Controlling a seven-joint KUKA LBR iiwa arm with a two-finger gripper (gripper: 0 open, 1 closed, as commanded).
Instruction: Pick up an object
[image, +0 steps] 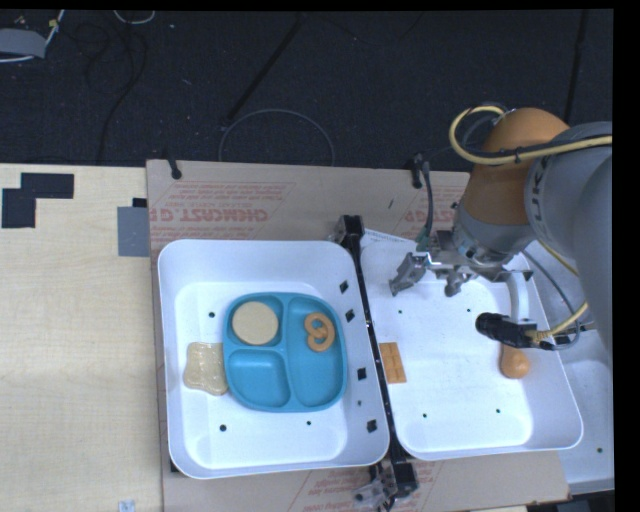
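The jaws (428, 274) hang open and grasp nothing, poised over the right bin's (470, 440) far edge. A small orange object (514, 362), possibly a toy food piece, lies on that bin's floor near its right wall, apart from them.

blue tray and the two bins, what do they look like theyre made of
Blue tray: likely moulded plastic, matte to slightly satin, judging by its even colour and rounded compartment walls. Left bin and right bin: probably thin formed plastic, smooth white with soft rounded rims; the exact material is unclear.
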